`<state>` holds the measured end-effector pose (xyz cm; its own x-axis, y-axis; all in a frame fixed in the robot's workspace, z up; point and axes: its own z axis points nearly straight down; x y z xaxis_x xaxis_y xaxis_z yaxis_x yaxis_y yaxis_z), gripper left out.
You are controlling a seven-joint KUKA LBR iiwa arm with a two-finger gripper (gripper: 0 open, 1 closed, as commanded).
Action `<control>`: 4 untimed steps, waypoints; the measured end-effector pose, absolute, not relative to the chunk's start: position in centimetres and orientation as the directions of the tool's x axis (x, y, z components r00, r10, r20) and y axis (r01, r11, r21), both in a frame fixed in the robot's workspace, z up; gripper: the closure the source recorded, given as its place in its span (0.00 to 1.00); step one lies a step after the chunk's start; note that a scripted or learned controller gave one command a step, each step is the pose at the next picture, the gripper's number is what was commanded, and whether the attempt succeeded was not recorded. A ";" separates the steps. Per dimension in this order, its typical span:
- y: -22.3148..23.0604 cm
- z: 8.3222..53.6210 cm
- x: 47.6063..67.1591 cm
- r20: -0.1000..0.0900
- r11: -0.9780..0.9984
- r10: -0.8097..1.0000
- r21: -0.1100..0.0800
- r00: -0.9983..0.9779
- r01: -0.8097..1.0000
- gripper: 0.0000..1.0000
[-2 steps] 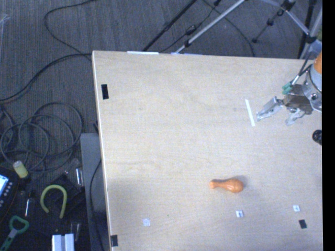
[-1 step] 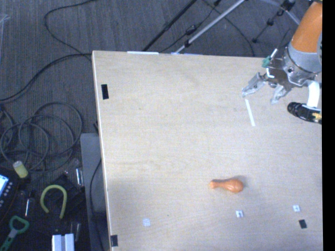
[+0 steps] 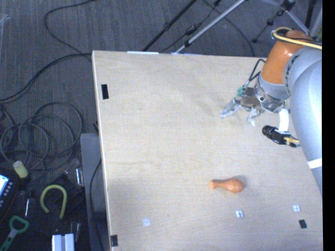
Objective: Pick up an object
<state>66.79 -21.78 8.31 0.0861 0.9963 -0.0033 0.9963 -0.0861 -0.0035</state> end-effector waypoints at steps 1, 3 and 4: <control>-21.7 9.3 66.9 -0.008 -0.083 0.997 -0.003 0.083 0.997 1.00; -21.6 20.8 65.5 -0.004 0.083 0.997 0.000 -0.083 0.997 0.00; -22.2 9.4 66.8 -0.001 0.168 0.986 -0.003 -0.168 0.986 0.00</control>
